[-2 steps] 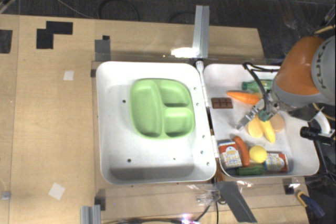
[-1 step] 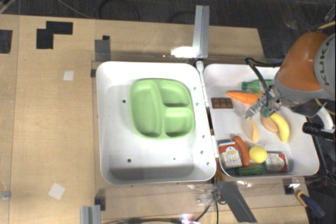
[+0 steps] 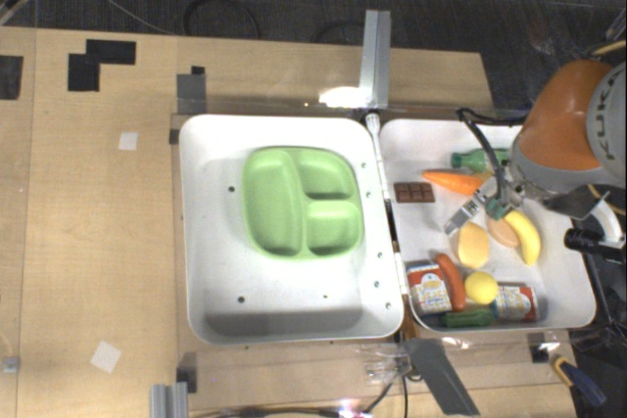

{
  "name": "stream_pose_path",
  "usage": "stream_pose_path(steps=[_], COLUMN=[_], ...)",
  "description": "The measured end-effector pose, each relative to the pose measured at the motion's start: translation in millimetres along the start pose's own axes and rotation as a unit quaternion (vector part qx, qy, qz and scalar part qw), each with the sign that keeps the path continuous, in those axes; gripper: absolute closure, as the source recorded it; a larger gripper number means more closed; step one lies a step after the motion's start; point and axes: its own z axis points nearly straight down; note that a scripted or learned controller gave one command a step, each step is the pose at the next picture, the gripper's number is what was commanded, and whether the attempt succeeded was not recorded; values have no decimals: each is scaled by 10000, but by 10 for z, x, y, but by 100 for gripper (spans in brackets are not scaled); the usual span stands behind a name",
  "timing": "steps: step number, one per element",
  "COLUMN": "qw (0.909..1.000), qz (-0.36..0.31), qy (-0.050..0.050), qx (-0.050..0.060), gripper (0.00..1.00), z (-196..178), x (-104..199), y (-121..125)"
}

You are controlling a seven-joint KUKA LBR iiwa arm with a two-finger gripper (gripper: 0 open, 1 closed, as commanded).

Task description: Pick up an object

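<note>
we see the hand (image 3: pixel 480 208) low in the right bin (image 3: pixel 578 308), reaching in from the right below the grey arm (image 3: pixel 607 137) with its orange band (image 3: pixel 558 117). its two fingers (image 3: pixel 462 215) point down and to the left; they stand a little apart, and nothing sits between them that we can make out.

the toy food lies all around the hand. the pale yellow potato-like piece (image 3: pixel 473 246) sits just below the fingertips, close to them or touching, we cannot tell which. the carrot (image 3: pixel 455 181) lies just above and left of the hand, and the chocolate bar (image 3: pixel 413 194) lies further left, near the bin's wall. the banana (image 3: pixel 524 236) lies just to the right of the hand, beside a peach-coloured piece (image 3: pixel 504 232). a green piece (image 3: pixel 470 160) lies above, partly under the arm.

along the bin's near edge we see a sausage (image 3: pixel 450 279), a lemon (image 3: pixel 480 288), a small red-labelled carton (image 3: pixel 427 292) and a can on its side (image 3: pixel 515 301).

the left bin (image 3: pixel 211 308) holds a green divided plate (image 3: pixel 300 201). both bins rest on the wooden bench (image 3: pixel 88 240).
</note>
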Motion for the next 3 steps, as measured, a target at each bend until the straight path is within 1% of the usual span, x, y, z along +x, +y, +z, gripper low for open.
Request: stream_pose_path(steps=[1,2,3], qw=[9996,9958,9943], qz=[272,917,1063], qy=[42,21,15], qx=[21,8,18], gripper=[0,0,0], z=[115,104,102], x=[417,651,783], y=[-311,-474,-373])
